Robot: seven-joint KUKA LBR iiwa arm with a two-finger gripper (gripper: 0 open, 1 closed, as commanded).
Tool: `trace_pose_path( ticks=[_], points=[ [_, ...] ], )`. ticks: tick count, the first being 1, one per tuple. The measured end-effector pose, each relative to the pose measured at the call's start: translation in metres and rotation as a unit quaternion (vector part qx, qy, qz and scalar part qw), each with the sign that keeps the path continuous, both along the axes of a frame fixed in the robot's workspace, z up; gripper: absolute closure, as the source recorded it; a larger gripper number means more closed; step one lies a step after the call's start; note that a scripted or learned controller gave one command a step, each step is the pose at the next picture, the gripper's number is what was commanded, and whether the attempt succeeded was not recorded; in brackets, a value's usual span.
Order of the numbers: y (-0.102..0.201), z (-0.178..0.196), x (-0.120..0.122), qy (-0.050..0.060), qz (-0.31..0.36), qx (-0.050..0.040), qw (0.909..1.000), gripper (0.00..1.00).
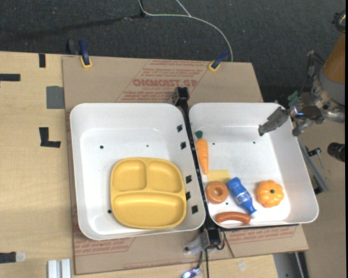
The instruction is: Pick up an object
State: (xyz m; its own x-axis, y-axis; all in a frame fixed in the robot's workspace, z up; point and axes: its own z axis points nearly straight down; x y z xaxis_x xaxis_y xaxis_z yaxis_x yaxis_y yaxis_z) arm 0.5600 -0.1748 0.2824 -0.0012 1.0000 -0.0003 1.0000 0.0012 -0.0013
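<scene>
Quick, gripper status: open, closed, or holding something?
Gripper: open, holding nothing, above the right bin's far right corner.

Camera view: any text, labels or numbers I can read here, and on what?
"CHEMCAST GP": red print, upside down, on the cardboard sheet behind the bins.
More red print along the cardboard's front edge: too small and blurred to read.
Toys, yellow tray and bins: no lettering to be read.
</scene>
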Motion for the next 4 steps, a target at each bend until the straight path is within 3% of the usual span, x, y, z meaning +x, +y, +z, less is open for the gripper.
trace_pose_path(
  ticks=[1, 3, 4],
  points=[
    [0.001, -0.045, -0.006, 0.002, -0.001, 0.0001, 1.0000, 0.00],
    [-0.004, -0.172, -0.015, 0.003, -0.001, 0.0005, 1.0000, 0.00],
    [-0.003, -0.158, -0.013, 0.001, 0.001, 0.0007, 1.0000, 1.00]
  ],
)
